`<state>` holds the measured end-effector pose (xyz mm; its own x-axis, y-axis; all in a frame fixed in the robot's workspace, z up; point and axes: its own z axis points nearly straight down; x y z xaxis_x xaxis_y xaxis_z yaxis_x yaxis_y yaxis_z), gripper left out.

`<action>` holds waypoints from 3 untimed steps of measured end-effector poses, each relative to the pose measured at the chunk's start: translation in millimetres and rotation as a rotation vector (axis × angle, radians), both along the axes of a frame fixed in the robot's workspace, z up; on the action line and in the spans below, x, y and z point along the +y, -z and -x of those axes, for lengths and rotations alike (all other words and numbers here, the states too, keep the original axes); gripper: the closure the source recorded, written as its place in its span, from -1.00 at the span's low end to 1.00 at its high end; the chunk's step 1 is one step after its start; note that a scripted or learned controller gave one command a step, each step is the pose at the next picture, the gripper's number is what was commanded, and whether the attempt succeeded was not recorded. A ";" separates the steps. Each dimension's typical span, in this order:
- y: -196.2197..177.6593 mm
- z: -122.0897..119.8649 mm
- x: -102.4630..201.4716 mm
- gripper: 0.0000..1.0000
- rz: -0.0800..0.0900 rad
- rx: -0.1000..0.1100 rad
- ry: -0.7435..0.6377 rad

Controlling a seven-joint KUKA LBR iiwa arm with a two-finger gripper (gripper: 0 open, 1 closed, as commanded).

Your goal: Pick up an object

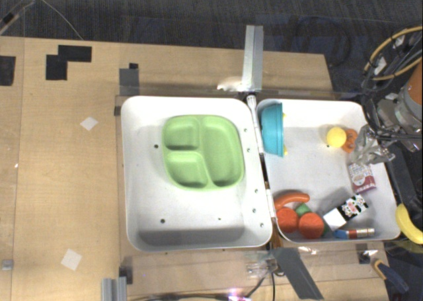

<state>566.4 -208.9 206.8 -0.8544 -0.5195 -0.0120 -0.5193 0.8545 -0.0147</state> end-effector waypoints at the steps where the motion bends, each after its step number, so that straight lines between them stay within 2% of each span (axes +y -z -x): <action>1: 4.1 0.8 3.4 -1.00 -0.005 0.007 -0.004; 2: 101.2 17.5 7.4 -1.00 -0.006 0.004 0.092; 3: 111.0 45.1 27.5 -1.00 0.004 -0.031 -0.020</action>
